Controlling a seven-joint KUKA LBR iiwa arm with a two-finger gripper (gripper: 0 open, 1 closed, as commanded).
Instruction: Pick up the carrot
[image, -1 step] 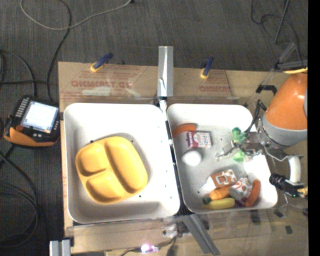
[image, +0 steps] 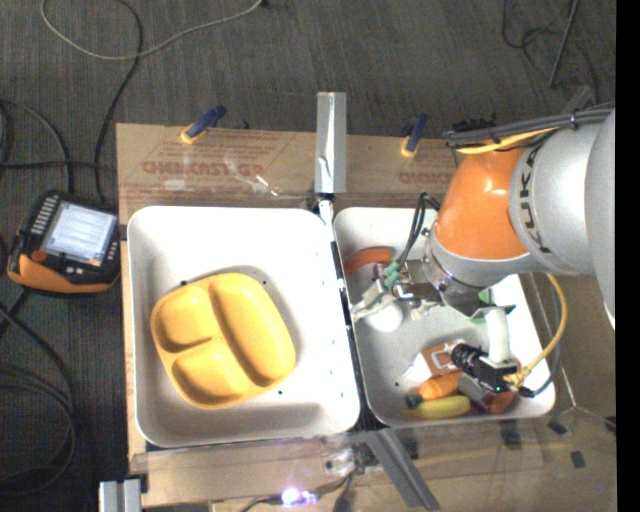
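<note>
Bench (image: 200, 165): two white bins (image: 142, 330), one yellow plate (image: 224, 338), one carrot (image: 438, 386), stubby and orange, near gripper (image: 400, 296); grip state unreadable.

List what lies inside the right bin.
The carrot lies near the front wall beside a yellow fruit; an orange object at the back is half hidden. The arm covers much of the right bin.
</note>
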